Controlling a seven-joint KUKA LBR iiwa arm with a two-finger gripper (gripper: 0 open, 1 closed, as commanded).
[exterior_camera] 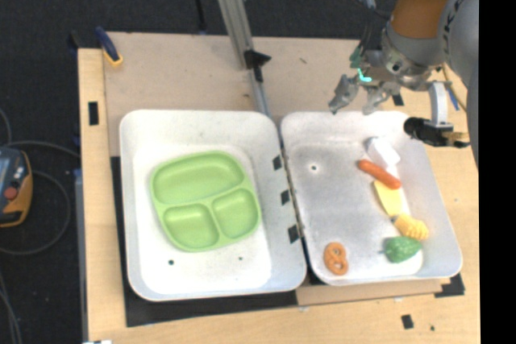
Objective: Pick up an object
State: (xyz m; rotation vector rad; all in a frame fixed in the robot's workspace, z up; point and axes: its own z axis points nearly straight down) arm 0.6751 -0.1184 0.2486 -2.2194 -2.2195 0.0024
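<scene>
In the right bin [322, 197], the orange carrot [378, 172] lies at about 2 o'clock of the bin's middle, long axis running from 10 to 4 o'clock. A white block [382, 151] touches its upper end; yellow pieces [392, 200] sit just below. The tool [357, 96] hovers over the bin's far rim, fingers spread apart, grasping nothing. Its fingertips are blurred.

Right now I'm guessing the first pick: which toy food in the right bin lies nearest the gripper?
The white piece, topmost in the right bin, lies closest to the gripper. The carrot, corn, broccoli and pretzel lie farther down.
</scene>
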